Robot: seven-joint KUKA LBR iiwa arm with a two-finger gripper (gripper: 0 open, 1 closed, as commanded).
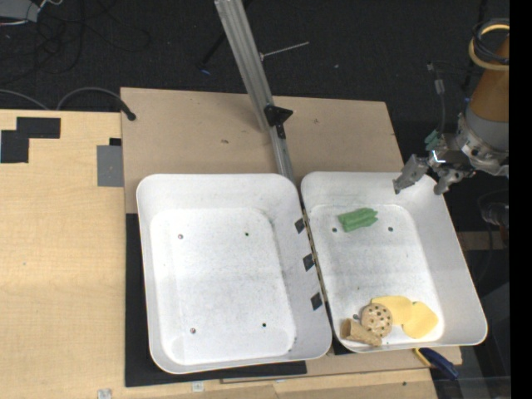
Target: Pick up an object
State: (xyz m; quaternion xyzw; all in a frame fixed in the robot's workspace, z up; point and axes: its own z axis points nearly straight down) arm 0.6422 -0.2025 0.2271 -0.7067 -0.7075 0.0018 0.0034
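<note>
Task not begun, as far as seen: nothing lifted yet. Near corner of the right bin (465, 306): a yellow piece (409, 316) w/ a brown cookie (376, 317) touching it. Farther in, the green object (357, 219) lies alone. Beyond the far right rim the gripper (424, 178) hovers; jaws seem partly apart, probably holding nothing, approx. well apart from the green object.
</note>
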